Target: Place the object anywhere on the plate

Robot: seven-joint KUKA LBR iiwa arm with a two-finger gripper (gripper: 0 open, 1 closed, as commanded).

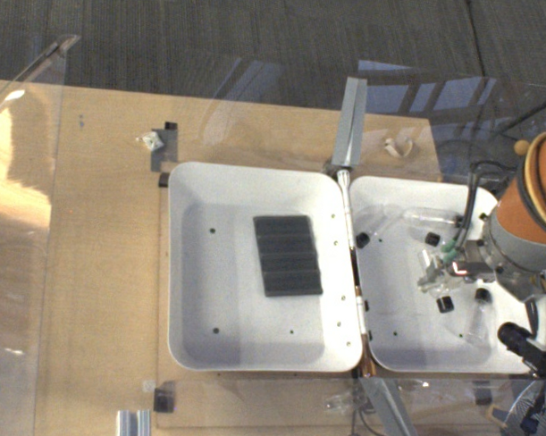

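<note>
Camera view from above and at a slant: a wooden bench [92,278] carries two shallow white bins set side by side, their inner walls touching along a seam near the middle of the picture.

One bin, the left bin [188,344] in the picture, holds a dark grey rectangular plate [288,255] with raised ridges running across it. It lies flat on the bin floor, a little toward the seam side, turned slightly off square to the bin walls. Nothing rests on it.

Its neighbour, the right bin [385,351], holds several small things. Three small black pieces [444,303] lie scattered on its floor, apart from one another, and a clear, glassy object [416,213] lies near the far wall. Which of these is the object to be placed cannot be told; all of them lie in this bin, well apart from the plate.

Reaching in from the picture's right edge, the robot arm [537,199] shows its orange band above a grey wrist. Its gripper [437,270] hangs low over the floor of the right bin, among the small pieces, with a bit of green showing on it. Whether it is released, clenched or grasping anything cannot be told at this size.

A grey metal bar [351,121] lies on the bench beyond the seam.
</note>
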